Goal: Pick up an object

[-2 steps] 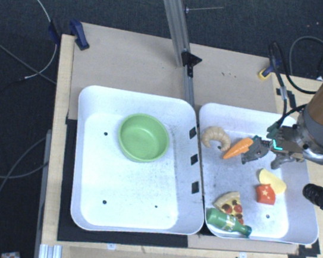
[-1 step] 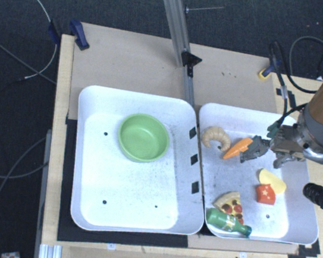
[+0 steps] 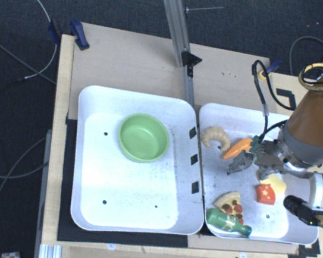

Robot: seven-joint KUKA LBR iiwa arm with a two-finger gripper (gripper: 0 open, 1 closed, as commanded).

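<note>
The claw (image 3: 242, 162) hangs low in the right bin (image 3: 223, 118); whether it is open cannot be told. An orange carrot (image 3: 237, 148) lies touching its upper side.

Left bin (image 3: 93, 163) open beyond bowl (image 3: 143, 138)

Bins (image 3: 93, 163) white, faintly speckled. Bowl (image 3: 143, 137) pale green. Croissant (image 3: 215, 136) tan. Carrot (image 3: 237, 148) orange. Pizza slice (image 3: 230, 203) yellow, red dots. Bottle (image 3: 228, 222) green. Red-and-yellow piece (image 3: 269, 190). Arm (image 3: 321, 116) grey with orange band.
</note>
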